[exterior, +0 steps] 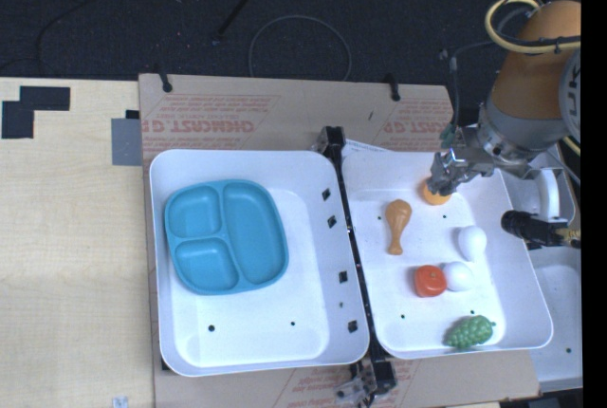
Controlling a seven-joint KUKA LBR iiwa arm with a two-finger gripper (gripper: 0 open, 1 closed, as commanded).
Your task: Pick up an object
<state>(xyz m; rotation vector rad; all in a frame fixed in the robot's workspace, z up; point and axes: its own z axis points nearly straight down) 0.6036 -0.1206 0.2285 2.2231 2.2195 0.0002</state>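
Note:
In the right bin [493, 321] lie an orange drumstick [397, 224], a red tomato [430, 281], two white eggs [471, 241] [458, 276] and a green bunch of grapes [470, 332]. A small yellow-orange piece [436, 195] sits near the bin's far side. My gripper [442, 178] hangs directly over that piece, touching or nearly touching it from above. The grey wrist hides how the gripper stands around the piece.
The left bin [237, 330] holds a blue divided plate [226, 235]. A black divider [343, 235] runs between the two bins. Cardboard [285, 117] lies beyond the bins, and a wooden bench surface [66, 235] spreads to the left.

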